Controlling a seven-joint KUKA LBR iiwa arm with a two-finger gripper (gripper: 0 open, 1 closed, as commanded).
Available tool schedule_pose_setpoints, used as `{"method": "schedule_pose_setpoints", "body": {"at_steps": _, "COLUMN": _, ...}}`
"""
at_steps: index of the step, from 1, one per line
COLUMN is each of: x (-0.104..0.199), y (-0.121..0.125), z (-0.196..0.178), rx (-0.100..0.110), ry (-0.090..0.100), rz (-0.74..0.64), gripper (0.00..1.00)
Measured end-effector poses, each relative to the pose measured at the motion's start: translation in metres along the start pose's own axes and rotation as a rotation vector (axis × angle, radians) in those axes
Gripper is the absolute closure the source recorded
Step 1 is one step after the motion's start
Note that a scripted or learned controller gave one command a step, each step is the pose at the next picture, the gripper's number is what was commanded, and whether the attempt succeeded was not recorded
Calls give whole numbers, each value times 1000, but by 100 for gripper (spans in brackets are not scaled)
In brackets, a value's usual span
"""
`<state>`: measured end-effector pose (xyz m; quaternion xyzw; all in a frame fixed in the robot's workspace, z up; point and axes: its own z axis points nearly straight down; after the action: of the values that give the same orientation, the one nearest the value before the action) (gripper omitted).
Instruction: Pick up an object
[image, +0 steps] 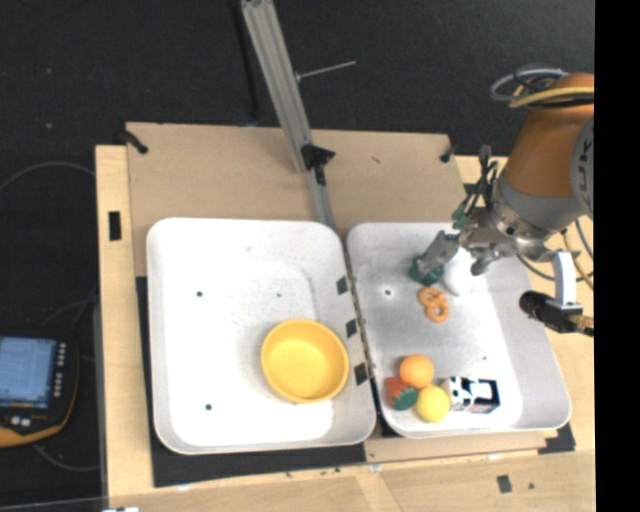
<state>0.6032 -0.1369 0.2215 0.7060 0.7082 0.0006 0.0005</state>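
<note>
My gripper (455, 270) hangs over the upper middle of the right bin (520, 340). It is open, with nothing between its fingers. Just below it lies a small orange pretzel-shaped piece (434, 304), a short way from the left fingertip (428, 268). Near the bin's front edge sit an orange ball (416, 371), a yellow ball (433, 404), a red and green piece (402, 395) and a black and white box (472, 394), packed close together.
A yellow bowl (304, 360) stands in the left bin (200, 300), near its front right corner. A metal pole (290, 110) slants up from the seam between the bins. A handheld screen (30, 385) lies off the bench at the left.
</note>
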Motion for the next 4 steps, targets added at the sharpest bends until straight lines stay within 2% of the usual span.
{"method": "schedule_pose_setpoints", "body": {"at_steps": 1, "x": 0, "y": 0, "z": 0, "rx": 0, "ry": 0, "rz": 1, "gripper": 0}}
{"method": "schedule_pose_setpoints", "body": {"at_steps": 2, "x": 2, "y": -7, "z": 61, "rx": 7, "ry": -1, "rz": 4, "gripper": 0}}
{"method": "schedule_pose_setpoints", "body": {"at_steps": 3, "x": -7, "y": -4, "z": 114, "rx": -4, "ry": -4, "rz": 4, "gripper": 0}}
{"method": "schedule_pose_setpoints", "body": {"at_steps": 4, "x": -9, "y": -2, "z": 116, "rx": -7, "ry": -3, "rz": 6, "gripper": 0}}
